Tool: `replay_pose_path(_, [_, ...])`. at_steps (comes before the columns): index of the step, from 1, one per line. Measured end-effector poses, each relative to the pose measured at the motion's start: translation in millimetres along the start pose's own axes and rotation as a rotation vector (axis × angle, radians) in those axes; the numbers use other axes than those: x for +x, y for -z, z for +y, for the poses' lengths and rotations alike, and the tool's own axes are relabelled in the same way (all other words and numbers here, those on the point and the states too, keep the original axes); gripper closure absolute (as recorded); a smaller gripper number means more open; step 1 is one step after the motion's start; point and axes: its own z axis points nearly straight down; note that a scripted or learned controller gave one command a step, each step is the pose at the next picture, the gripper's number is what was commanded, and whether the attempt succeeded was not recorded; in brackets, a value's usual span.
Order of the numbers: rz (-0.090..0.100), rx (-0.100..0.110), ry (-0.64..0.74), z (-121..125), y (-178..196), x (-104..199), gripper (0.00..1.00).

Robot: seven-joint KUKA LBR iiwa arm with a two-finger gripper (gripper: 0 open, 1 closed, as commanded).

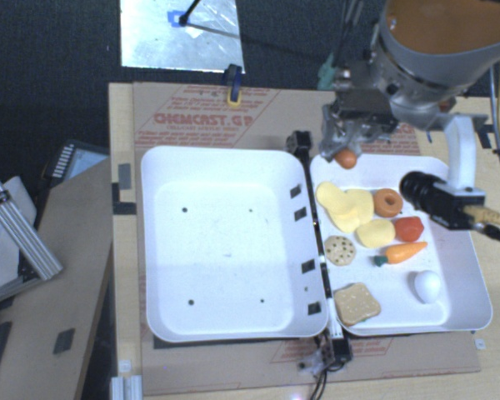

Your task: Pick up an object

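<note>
My gripper (345,148) hangs over the far left corner of the right bin (471,307). A small round orange-brown ball (346,158) sits between its fingertips, over the bin's back rim, and the fingers are shut on it. In the bin below lie a yellow banana-like piece (342,205), a donut (388,202), a pale yellow lump (375,233), a red tomato (409,228), a carrot (404,252), a chocolate-chip cookie (340,250), a white egg (427,286) and a slice of toast (357,303).
The left bin (225,240) lies beside the right one, with a black clipped divider (312,223) between them. A black cylindrical fixture (433,197) on the arm overhangs the right bin's upper right. A yellow clamp (233,86) stands at the bench's back.
</note>
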Motion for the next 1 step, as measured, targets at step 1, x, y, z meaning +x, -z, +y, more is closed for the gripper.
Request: replay_pose_path(1, [0.002,-0.004,0.005,15.5,21.7,-17.3,1.00])
